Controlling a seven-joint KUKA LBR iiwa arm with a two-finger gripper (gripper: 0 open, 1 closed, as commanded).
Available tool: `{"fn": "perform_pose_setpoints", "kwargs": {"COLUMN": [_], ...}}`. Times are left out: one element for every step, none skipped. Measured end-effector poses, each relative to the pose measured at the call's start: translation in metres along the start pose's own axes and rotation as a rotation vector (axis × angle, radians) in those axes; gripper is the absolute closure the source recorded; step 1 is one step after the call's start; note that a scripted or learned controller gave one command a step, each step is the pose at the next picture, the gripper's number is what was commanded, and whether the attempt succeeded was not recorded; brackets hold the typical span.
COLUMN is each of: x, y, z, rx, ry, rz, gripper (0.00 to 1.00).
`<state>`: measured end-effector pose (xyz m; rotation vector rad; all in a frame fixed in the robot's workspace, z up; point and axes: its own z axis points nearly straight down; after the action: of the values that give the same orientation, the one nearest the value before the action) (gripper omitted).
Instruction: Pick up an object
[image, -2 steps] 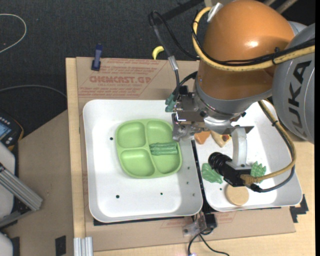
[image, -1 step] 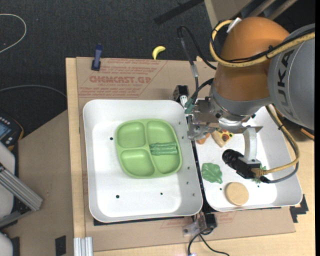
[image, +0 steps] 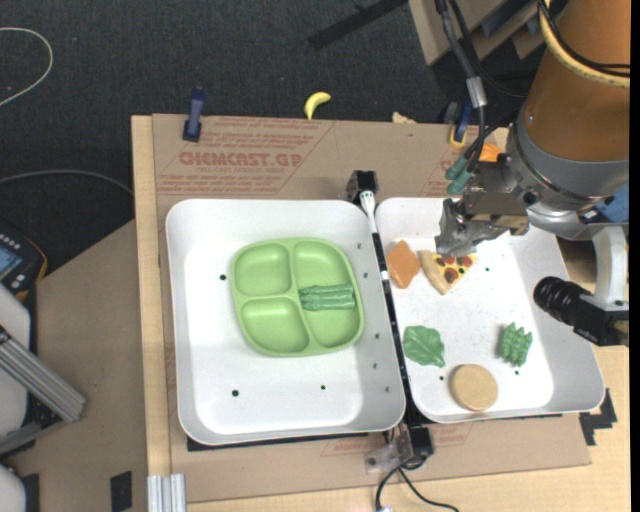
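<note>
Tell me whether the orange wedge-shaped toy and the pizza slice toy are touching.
Apart. The camera view shows a strip of white bin floor between the orange wedge-shaped toy and the pizza slice toy.

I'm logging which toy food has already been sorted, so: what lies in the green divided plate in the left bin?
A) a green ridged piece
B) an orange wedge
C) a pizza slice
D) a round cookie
A: a green ridged piece lies in the divided plate's lower right compartment, while the pizza slice, round cookie and orange wedge all sit in the right bin.
</note>
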<state>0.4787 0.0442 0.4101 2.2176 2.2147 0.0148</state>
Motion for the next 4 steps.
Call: {"fn": "perform_pose_setpoints", "kwargs": {"x": [-0.02,-0.003,0.014,0.02], "y": [0.001,0.001,0.001,0.001], "z": [-0.011,-0.012,-0.005,-0.001], "rx": [0.008,0.009,0.014,0.014], "ry": [-0.002,-0.002,-0.001,-0.002], "rz": [0.001,-0.003,-0.003,-0.002], "gripper": [1.0,1.0,1.0,1.0]}}
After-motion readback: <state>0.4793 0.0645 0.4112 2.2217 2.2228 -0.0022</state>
